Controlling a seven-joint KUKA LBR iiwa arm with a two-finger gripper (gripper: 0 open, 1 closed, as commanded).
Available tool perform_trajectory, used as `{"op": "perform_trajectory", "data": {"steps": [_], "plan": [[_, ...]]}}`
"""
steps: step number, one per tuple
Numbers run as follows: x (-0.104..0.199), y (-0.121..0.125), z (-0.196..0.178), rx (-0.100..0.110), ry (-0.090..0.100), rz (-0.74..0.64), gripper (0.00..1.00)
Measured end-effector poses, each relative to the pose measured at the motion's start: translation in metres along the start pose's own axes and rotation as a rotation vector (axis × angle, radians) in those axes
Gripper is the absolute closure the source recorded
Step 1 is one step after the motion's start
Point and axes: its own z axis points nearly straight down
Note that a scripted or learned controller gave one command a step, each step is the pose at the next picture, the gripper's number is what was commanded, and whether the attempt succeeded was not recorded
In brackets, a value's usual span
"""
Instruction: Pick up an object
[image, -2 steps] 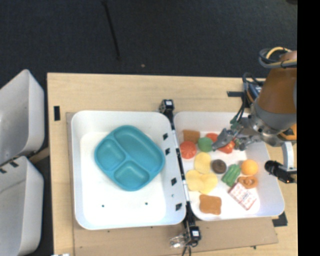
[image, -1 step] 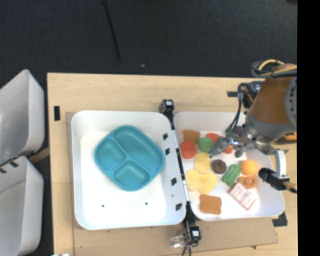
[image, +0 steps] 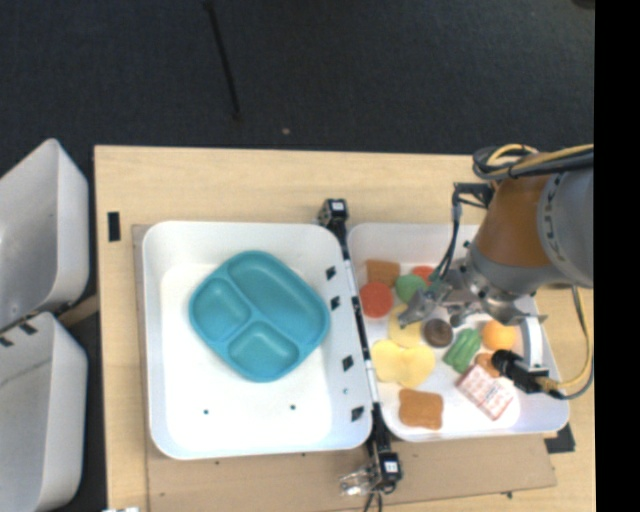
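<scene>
Pincer (image: 437, 318) hangs low over the right bin (image: 530, 425), amid the toy food; whether it is wide or narrow I cannot tell. Just under it lies a small brown round piece (image: 437, 332), touching a yellow piece (image: 404, 362) and beside a green one (image: 462, 348). Judging by looks, these are light, stiff plastic with smooth, slippery skins; the brown piece is best pinched across its middle. The blue divided plate (image: 259, 314) sits in the left bin (image: 160, 400).
</scene>
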Motion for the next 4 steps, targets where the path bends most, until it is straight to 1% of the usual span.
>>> {"op": "perform_trajectory", "data": {"steps": [1,2,3,4], "plan": [[-0.001,0.0,0.024,-0.002,-0.001,0.001,0.0],[-0.002,0.001,0.013,-0.006,0.0,0.006,1.0],[-0.011,0.004,-0.032,-0.009,-0.001,0.004,1.0],[-0.012,0.011,-0.078,-0.009,-0.001,-0.004,1.0]]}}
